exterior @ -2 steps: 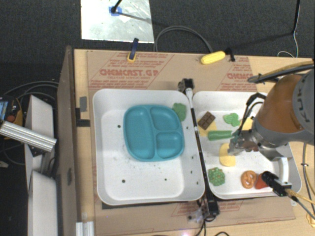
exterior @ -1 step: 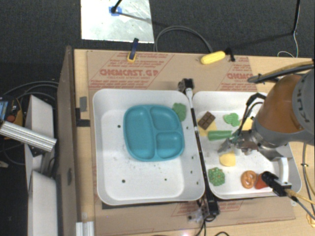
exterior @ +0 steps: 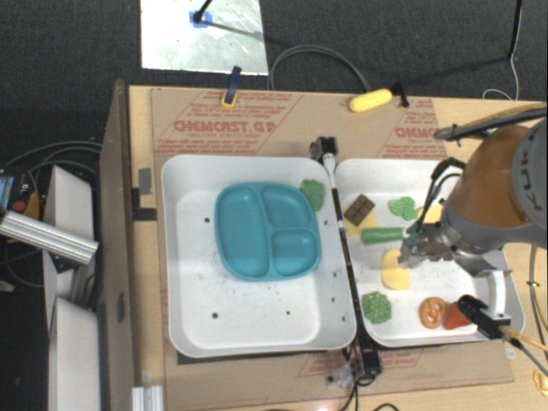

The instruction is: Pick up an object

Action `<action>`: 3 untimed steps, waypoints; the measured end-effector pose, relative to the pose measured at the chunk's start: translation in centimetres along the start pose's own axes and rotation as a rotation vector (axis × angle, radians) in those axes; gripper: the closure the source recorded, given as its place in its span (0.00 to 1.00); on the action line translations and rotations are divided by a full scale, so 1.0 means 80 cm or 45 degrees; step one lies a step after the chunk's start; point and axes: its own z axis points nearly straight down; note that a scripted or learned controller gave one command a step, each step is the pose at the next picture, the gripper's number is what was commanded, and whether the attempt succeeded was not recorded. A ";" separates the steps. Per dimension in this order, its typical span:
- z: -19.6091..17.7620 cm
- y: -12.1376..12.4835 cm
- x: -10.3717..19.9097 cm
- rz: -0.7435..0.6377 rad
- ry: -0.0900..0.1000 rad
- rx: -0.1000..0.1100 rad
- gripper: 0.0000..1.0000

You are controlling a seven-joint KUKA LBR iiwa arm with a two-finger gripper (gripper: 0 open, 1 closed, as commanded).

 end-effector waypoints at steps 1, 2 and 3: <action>0.001 0.000 0.000 0.000 0.000 0.001 0.00; 0.034 0.007 -0.023 0.002 -0.002 0.006 0.00; 0.049 -0.022 -0.002 0.002 0.001 0.008 0.00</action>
